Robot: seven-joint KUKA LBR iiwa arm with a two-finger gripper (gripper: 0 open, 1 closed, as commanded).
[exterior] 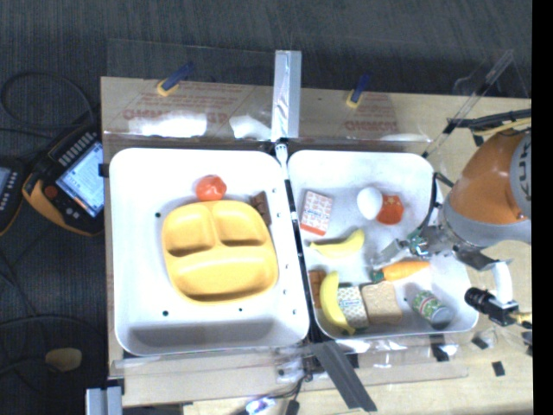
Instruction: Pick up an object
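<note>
Reaching into the right bin, we judge the gripper is at the approach step, just above the carrot. Whether it is open we cannot tell; next it must close on the carrot and lift.

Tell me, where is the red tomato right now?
In the camera view, the red tomato sits in the left bin, near its far wall, touching the top edge of the yellow tray.

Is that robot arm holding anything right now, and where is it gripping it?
It cannot be told: the gripper sits just above the carrot in the right bin.
</note>
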